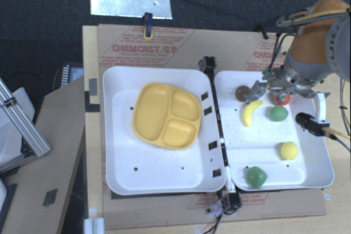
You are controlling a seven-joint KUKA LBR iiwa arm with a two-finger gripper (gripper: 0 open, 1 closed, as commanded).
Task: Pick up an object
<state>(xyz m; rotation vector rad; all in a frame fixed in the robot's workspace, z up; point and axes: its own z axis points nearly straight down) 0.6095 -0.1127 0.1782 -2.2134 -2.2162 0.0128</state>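
Observation:
The right bin (312, 172) holds several small things. A yellow banana (250, 112) lies near its upper middle, with a green round fruit (278, 113) just to its right. A yellow lemon (288, 150) sits lower right and a green fruit (255, 176) rests by the front rim. A brownish disc (241, 93) lies at the back left. My gripper (270, 93) hangs low over the back of this bin, just above the banana's top end. A small red-orange thing (281, 99) shows right beneath it, partly hidden.
The left bin (120, 172) carries a yellow divided plate (166, 115) in its middle. A black divider strip (215, 118) runs between the two bins. The grey and orange arm (318, 35) comes in over the right bin's back right corner.

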